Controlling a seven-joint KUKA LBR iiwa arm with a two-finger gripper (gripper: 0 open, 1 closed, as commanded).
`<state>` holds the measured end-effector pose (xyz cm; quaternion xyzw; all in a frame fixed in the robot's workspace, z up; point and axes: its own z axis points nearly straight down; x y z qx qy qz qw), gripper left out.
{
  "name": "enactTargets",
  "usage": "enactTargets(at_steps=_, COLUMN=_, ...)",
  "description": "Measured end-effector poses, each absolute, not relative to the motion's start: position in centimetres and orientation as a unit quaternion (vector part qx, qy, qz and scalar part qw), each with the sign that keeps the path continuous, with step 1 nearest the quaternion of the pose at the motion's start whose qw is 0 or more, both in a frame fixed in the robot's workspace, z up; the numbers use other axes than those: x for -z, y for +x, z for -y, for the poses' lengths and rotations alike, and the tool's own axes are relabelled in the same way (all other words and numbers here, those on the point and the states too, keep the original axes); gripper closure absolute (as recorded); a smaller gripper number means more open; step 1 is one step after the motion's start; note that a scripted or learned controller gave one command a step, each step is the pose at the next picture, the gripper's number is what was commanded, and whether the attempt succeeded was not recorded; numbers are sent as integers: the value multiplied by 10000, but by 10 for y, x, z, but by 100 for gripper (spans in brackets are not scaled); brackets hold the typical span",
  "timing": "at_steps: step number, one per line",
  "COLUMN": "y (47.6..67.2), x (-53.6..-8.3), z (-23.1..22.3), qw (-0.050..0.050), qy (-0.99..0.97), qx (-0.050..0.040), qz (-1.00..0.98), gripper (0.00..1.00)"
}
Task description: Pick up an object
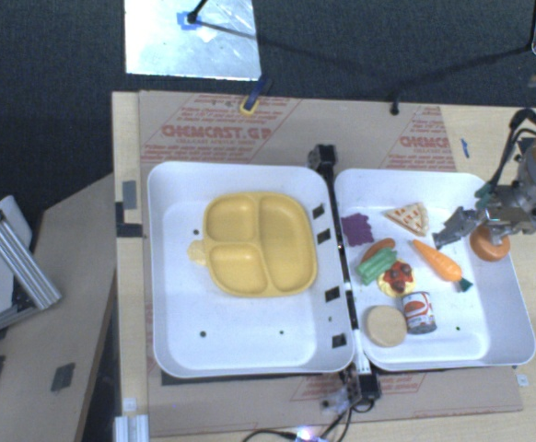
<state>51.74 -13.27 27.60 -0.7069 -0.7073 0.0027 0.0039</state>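
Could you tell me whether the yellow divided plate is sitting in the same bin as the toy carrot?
No, the yellow plate lies in the left bin, while the carrot lies in the right bin.

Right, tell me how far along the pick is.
Nothing looks picked yet. The tool sits over the right bin near its far right side, close to the carrot, with nothing visibly held. The pizza slice, the can and the other toy foods all lie in the bin. What is left: closing on one item and lifting it clear.

Glossy yellow plastic plate [254, 246], smooth
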Motion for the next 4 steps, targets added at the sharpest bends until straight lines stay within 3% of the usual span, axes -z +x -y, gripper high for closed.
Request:
enactTargets(at_steps=1, y=519, x=-281, z=132, qw=-10, qy=-7060, qx=7, qz=7082, gripper=0)
enactTargets(at_steps=4, y=508, x=-100, z=137, qw=23, qy=-7069, qx=-9, qz=7074, gripper=0)
